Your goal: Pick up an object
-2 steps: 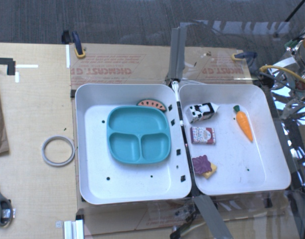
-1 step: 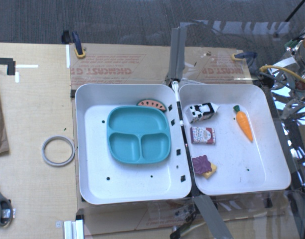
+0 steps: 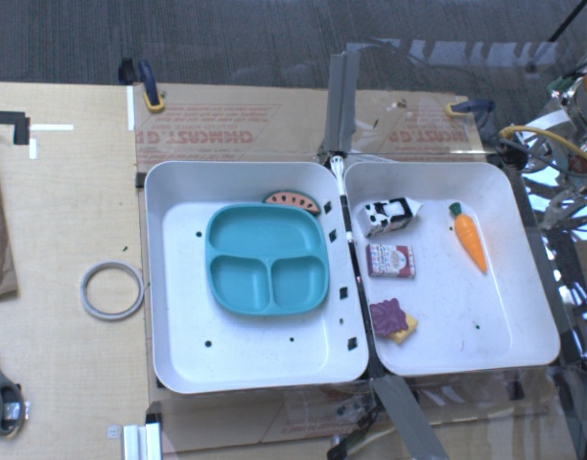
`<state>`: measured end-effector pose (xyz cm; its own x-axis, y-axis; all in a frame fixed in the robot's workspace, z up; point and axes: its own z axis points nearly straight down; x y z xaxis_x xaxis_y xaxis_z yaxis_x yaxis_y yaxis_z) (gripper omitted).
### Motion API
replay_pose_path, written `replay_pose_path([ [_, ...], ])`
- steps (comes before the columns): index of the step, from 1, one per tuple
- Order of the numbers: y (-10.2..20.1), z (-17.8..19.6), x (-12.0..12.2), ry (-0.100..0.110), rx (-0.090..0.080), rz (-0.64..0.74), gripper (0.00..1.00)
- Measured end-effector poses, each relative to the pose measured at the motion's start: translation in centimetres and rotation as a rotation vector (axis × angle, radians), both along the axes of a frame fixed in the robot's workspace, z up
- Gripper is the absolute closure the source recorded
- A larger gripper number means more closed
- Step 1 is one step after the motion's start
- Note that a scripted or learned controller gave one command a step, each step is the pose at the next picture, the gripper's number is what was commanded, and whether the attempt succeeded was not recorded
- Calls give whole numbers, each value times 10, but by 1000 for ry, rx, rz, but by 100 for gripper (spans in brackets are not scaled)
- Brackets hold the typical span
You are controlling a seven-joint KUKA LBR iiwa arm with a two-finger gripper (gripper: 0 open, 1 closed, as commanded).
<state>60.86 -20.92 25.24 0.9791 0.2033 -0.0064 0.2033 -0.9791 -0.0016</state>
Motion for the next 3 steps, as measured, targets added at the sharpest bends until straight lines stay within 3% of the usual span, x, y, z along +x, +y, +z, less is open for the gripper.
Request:
replay_pose_path([
  [3, -8, -19, 1, -1, 0, -1, 0],
])
